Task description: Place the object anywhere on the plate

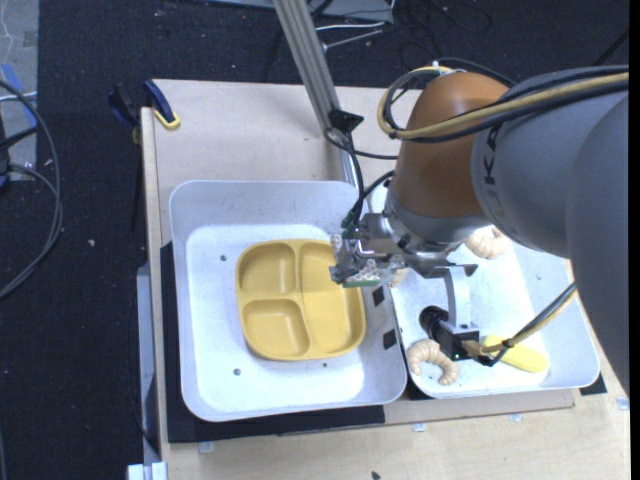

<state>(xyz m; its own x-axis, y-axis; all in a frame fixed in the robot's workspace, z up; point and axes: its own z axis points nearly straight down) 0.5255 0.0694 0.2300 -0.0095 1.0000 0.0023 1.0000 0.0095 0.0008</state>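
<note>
A yellow plate (pixel 295 303) with three compartments lies in the left white bin (pixel 210 268). My gripper (pixel 355 266) hangs over the plate's right rim, by the wall between the two bins. The wrist and its metal parts cover the tip, and I cannot make out any object held there. In the right bin (pixel 560 363) lie a pale shrimp-shaped toy (pixel 432 360) near the front, a yellow object (pixel 522 356) to its right, and a cream object (pixel 488 243) half hidden behind the arm.
The big grey and orange arm (pixel 470 158) covers most of the right bin. A black cable and small black fitting (pixel 438 323) hang near the shrimp toy. A slanted metal rail (pixel 305 48) rises behind the bins.
</note>
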